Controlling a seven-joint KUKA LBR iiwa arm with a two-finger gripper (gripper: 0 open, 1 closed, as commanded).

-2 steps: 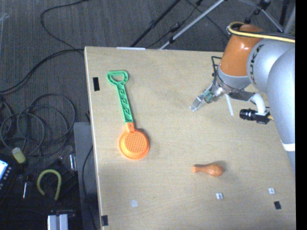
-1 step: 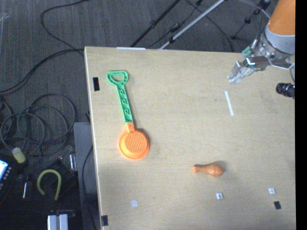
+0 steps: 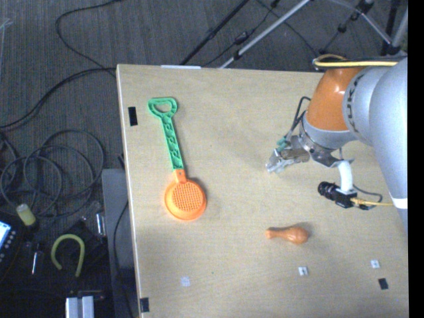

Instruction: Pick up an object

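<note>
Gripper (image 3: 277, 163) hangs over bare bench top, right of centre; jaw spread unreadable from this angle, nothing seen between them. Small orange pear-shaped object (image 3: 289, 234) lies nearest, toward the view's bottom, long axis left-right. Green-handled orange strainer (image 3: 177, 171) sits well apart to the view's left, handle pointing away.

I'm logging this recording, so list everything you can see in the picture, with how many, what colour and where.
strainer: 1, green handle with orange round mesh head, left part of the bench
small pear-shaped object: 1, orange, lower middle of the bench, lying on its side
bench: 1, tan top
cables: several, black, on the floor left of the bench
stand legs: several, grey, floor beyond the bench
arm: 1, grey with orange band, from the right
gripper: 1, metallic, above mid-bench, apart from both objects
</note>
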